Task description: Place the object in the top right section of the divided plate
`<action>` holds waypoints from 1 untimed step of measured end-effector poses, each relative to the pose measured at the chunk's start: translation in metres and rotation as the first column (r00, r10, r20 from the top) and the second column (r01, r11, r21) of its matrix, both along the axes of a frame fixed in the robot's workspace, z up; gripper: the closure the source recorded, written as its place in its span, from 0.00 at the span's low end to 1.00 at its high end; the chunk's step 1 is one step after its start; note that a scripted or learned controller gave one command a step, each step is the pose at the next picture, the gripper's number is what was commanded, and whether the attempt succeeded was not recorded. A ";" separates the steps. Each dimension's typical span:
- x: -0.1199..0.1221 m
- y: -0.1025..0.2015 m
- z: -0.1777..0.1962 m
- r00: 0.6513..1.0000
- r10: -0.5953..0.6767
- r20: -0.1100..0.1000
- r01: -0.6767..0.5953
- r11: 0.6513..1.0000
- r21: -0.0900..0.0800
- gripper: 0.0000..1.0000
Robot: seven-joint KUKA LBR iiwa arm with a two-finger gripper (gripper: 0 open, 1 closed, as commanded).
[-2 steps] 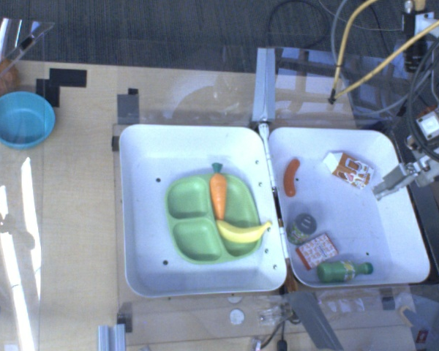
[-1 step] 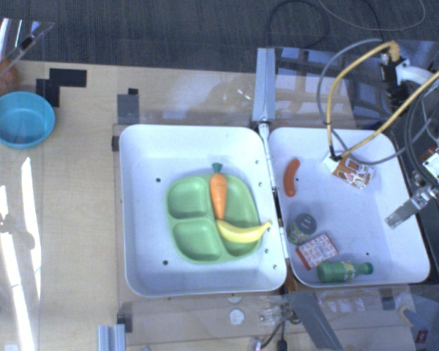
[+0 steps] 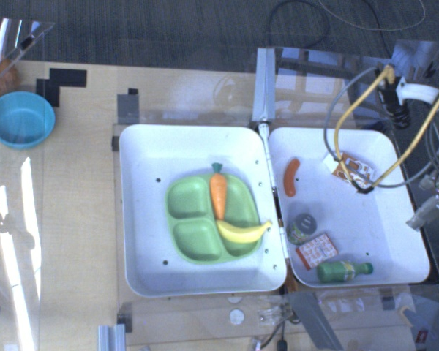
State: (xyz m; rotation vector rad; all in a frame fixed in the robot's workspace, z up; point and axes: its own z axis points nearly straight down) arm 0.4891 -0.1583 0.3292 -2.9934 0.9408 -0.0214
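Note:
A green divided plate (image 3: 186, 198) sits in the left bin (image 3: 143, 196). An orange carrot (image 3: 218, 194) lies along the ridge between the plate's two upper sections, its green top toward the far rim. A yellow banana (image 3: 243, 231) lies across the lower right section, its tip reaching past the plate's right rim. The top right section (image 3: 241, 199) shows bare green between carrot and banana. A grey part of the arm's end with my gripper (image 3: 426, 214) hangs at the right edge of the right bin, far from the plate, with nothing seen in it.
The right bin (image 3: 395, 159) holds a red sausage (image 3: 291, 177), a small can (image 3: 303, 227), a red-patterned card box (image 3: 317, 251), a green bottle (image 3: 342, 270) and a printed packet (image 3: 353, 170). Yellow and grey cables (image 3: 344, 115) loop over its far side. A blue bowl (image 3: 20, 119) stands far left.

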 end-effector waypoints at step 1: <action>0.016 -0.007 0.067 0.969 0.247 0.017 -0.247 0.969 -0.005 0.00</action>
